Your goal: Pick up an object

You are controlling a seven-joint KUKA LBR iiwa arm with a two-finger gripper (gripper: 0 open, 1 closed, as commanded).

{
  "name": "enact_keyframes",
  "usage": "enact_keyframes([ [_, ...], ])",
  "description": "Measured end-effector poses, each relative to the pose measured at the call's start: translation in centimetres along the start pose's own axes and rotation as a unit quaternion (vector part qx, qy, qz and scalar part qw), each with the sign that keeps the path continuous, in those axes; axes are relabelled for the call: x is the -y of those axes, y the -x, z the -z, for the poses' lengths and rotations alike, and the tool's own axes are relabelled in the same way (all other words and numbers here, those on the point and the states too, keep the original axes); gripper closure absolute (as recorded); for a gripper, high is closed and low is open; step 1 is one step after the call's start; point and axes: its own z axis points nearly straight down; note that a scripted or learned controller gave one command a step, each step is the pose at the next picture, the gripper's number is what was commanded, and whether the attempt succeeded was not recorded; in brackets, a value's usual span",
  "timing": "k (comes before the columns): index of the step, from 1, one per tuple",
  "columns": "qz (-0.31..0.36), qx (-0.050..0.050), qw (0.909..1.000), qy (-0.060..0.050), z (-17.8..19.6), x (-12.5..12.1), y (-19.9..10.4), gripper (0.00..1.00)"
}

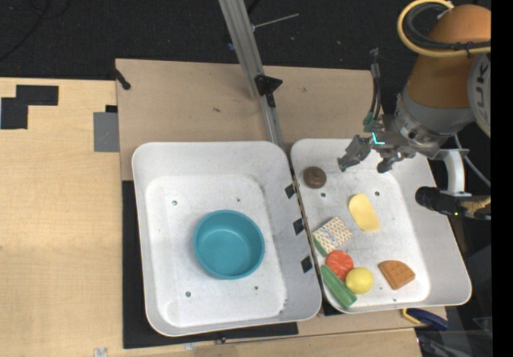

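Spread, unladen gripper (371,159) above right bin, yellow block (364,212) just below it.

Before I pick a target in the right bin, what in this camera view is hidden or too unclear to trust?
- Long green vegetable-like item: its upper end lies under the red round item and the yellow ball.
- Pale waffle-patterned square block: too small to tell its material.
- Robot's hand: nothing shows between its fingers, but its height above the white right bin cannot be judged from this slanted view.
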Motion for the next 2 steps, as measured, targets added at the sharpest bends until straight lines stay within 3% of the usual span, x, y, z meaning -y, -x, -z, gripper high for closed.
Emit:
enact_keyframes([
  [1, 0.000, 0.000, 1.0000, 0.000, 0.0, 0.0, 0.0, 0.00],
  [2, 0.000, 0.000, 1.0000, -0.002, -4.3, 0.2, 0.3, 0.00],
])
